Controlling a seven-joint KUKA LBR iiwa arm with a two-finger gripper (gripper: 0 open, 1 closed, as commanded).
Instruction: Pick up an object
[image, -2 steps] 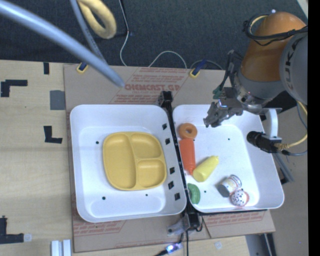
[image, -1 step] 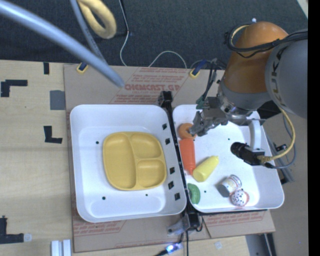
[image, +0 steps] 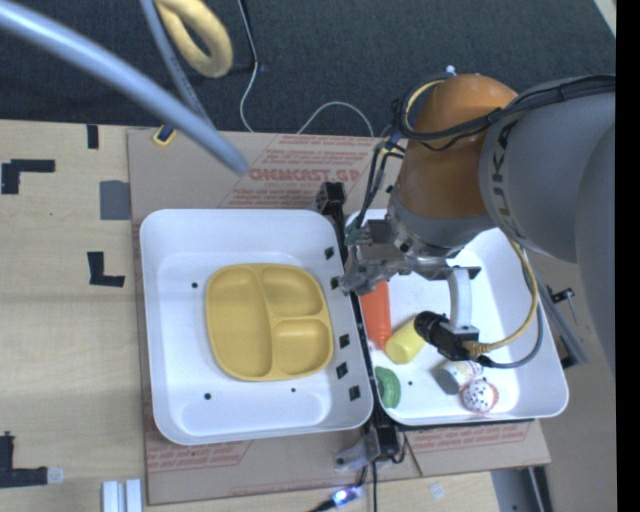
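Note:
My gripper (image: 368, 277) hangs low over the left side of the right bin (image: 535, 400), right above the top end of an orange carrot-shaped piece (image: 377, 315). A yellow lump (image: 404, 345) lies just right of the carrot's lower end. A green object (image: 386, 386) rests near the bin's front left corner. A white ball with red dots (image: 479, 397) and a small grey-white piece (image: 454, 376) lie toward the front right. The arm hides much of the bin's back half.
The left bin (image: 170, 300) holds a yellow divided plate (image: 268, 320) in its middle. Black clips line the wall between the two bins. Cardboard lies under both bins, and a grey pole crosses the upper left.

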